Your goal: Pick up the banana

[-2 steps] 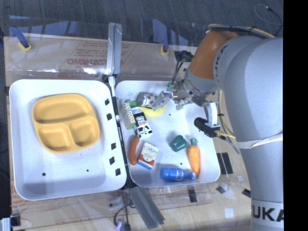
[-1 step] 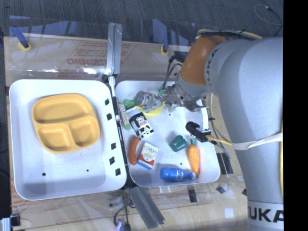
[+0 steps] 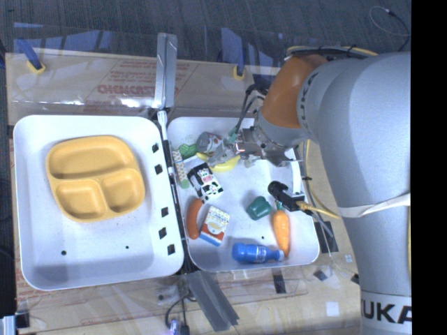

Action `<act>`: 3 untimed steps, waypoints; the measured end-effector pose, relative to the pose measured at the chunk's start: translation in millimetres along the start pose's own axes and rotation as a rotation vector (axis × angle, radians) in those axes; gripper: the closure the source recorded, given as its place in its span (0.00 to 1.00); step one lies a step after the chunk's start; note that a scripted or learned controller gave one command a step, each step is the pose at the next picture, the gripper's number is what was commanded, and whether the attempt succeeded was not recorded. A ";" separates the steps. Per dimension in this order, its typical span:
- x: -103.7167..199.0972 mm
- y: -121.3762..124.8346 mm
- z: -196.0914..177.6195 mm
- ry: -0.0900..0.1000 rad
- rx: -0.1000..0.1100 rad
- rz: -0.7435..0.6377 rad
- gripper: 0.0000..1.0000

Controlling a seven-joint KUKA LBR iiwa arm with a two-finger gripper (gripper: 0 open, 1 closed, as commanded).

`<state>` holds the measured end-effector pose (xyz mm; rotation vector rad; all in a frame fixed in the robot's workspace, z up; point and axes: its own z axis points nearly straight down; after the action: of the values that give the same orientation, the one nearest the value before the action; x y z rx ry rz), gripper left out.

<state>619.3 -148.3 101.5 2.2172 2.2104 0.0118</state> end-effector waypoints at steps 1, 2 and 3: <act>1.3 0.1 -9.5 0.002 0.003 -0.004 1.00; 1.4 0.1 -9.5 0.002 0.003 -0.004 0.00; 1.8 0.6 -19.6 0.003 0.003 -0.008 1.00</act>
<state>619.6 -146.5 121.1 2.2114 2.2224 0.0111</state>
